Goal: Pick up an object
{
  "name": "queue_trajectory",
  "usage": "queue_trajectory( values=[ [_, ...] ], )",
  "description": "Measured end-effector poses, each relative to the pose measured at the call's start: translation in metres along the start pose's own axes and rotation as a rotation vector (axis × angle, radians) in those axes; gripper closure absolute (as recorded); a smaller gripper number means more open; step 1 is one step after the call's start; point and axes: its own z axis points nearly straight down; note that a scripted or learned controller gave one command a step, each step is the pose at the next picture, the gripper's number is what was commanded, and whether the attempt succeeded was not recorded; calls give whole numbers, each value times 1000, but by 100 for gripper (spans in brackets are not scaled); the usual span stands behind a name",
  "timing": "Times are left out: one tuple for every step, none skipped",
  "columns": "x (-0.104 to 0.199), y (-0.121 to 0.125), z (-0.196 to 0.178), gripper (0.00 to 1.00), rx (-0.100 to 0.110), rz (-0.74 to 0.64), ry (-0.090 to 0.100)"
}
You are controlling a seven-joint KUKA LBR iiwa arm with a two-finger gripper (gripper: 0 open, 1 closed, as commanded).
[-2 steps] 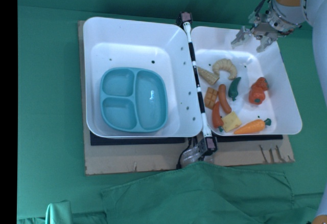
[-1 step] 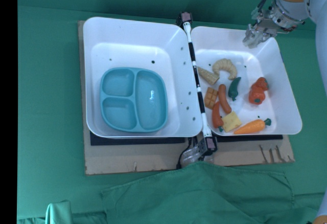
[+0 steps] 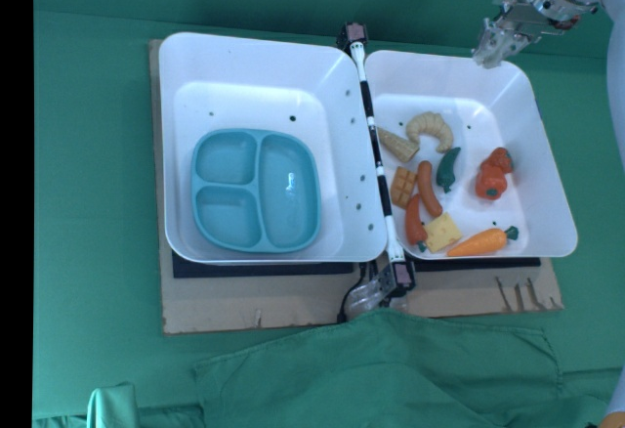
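Note:
The right bin [image 3: 547, 190] holds several toy foods: a croissant [image 3: 432, 128], a green pepper [image 3: 448, 168], a red pepper [image 3: 493, 174], a carrot [image 3: 481, 241], a cheese wedge [image 3: 442, 232], two sausages [image 3: 428, 188] [image 3: 415, 220], a waffle [image 3: 402, 187] and a tan wedge [image 3: 395, 144]. My gripper [image 3: 492, 49] hangs over the bin's far right rim, well above and behind the foods. Nothing is between its fingers.
The left bin [image 3: 186, 74] holds a blue three-compartment plate [image 3: 256, 190]. A black-and-white bar [image 3: 374, 152] divides the bins. Both rest on a cardboard sheet [image 3: 244, 309]. Crumpled green cloth [image 3: 391, 372] lies at the front.

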Motion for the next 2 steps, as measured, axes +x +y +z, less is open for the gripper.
queue_trajectory(
  values=[
    [0,-1,-12,100,3,1,0],
    [4,-73,61,100,18,5,3]
  ],
)
